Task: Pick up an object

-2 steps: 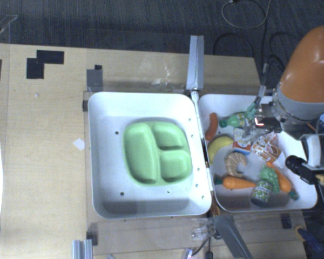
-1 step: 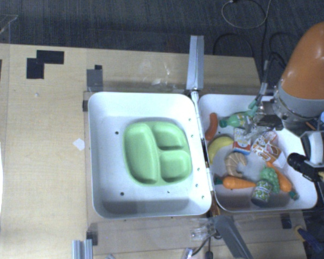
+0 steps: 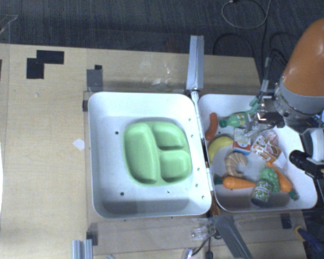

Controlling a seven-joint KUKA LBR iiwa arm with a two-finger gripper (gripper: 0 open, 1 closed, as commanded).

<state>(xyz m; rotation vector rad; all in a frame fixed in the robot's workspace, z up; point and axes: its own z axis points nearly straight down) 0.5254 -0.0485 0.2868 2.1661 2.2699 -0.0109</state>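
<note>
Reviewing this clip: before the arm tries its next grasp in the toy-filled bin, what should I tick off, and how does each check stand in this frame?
1. Gripper is over the right bin: ok, it sits at the bin's upper part, near the green bottle.
2. Finger state is readable: cannot tell, the wrist hides them.
3. Something is already held: cannot tell.
4. Targets are within the bin: ok, carrot, yellow fruit and snack packets lie inside.
5. Objects are separated enough for a clean grasp: not ok, they crowd and overlap.
6. Left bin holds the green tray, apart from the pile: ok.
</note>
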